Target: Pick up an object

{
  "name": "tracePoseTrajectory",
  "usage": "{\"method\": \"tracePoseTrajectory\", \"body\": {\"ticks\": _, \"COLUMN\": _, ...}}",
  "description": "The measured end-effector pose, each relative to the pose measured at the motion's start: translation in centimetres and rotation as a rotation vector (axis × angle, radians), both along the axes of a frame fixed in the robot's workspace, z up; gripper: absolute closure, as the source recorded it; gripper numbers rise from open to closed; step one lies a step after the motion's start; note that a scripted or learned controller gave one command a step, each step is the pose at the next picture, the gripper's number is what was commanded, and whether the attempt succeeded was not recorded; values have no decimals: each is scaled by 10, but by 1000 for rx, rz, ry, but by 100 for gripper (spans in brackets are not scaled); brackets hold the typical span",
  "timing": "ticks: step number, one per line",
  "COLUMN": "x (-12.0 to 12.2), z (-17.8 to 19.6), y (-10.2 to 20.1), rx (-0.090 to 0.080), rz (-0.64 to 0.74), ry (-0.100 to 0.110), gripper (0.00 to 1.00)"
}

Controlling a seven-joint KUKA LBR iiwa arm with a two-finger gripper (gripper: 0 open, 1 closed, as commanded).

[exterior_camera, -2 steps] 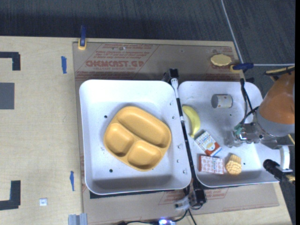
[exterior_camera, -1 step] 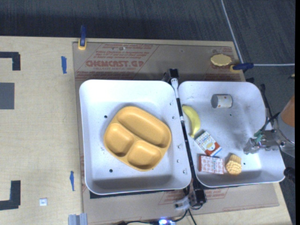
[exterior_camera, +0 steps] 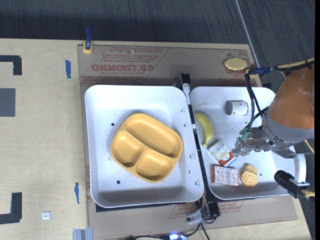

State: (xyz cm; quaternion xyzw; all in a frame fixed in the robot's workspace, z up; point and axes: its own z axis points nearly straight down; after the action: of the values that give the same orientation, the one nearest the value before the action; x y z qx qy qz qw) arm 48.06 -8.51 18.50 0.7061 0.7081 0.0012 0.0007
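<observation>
We see the gripper (exterior_camera: 243,143) low in the right bin (exterior_camera: 260,96); whether it is open we cannot tell. The nearest thing, a small carton (exterior_camera: 221,152), lies just at its eight o'clock, long axis running ten to four.

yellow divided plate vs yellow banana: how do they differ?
The yellow three-compartment plastic plate lies in the left white bin; the yellow banana lies in the right white bin. The plate is far larger, taking up much of its bin's floor; the banana is a small curved piece beside the divider between the bins. The plate sits alone; the banana shares its bin with other items. Both are yellow.
</observation>
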Motion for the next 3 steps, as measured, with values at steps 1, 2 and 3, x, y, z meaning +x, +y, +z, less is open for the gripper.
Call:
{"method": "tracePoseTrajectory", "body": {"ticks": 1, "x": 0, "z": 0, "y": -1, "rx": -1, "rz": -2, "ry": 0, "gripper": 0}}
{"method": "tracePoseTrajectory", "body": {"ticks": 2, "x": 0, "z": -99, "y": -32, "rx": -2, "rz": -2, "ry": -2, "gripper": 0}}
{"method": "tracePoseTrajectory", "body": {"ticks": 3, "x": 0, "z": -99, "y": -11, "rx": -1, "rz": -3, "ry": -1, "gripper": 0}}
